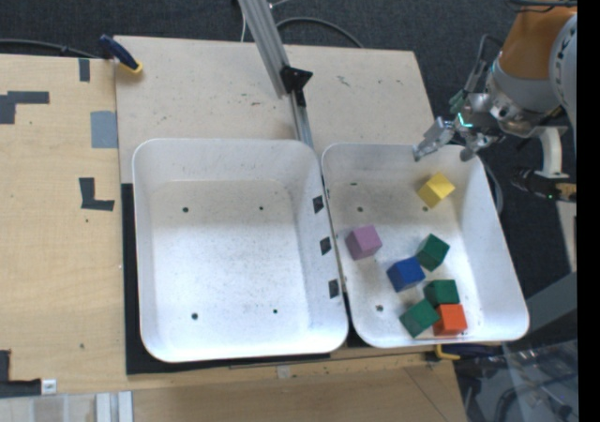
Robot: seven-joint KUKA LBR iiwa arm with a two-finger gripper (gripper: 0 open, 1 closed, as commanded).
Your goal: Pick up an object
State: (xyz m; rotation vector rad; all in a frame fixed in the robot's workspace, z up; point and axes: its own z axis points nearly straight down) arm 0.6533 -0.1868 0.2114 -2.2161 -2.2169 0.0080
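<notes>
The gripper (448, 141) hangs over the right bin's (487, 223) far rim, fingers spread, nothing between them. The yellow cube (436, 189) sits just below it. This looks like the approach; next it needs a short drop, then closing around that cube.

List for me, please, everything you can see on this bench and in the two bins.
yellow block: 1, yellow, right bin, far end
purple block: 1, purple, right bin, middle
blue block: 1, blue, right bin
green blocks: 3, green, right bin, near half
orange block: 1, orange, right bin, near corner
bins: 2, white, side by side
clamp: 1, blue and yellow, bench's far left
pincer: 1, grey, above right bin's far rim
</notes>
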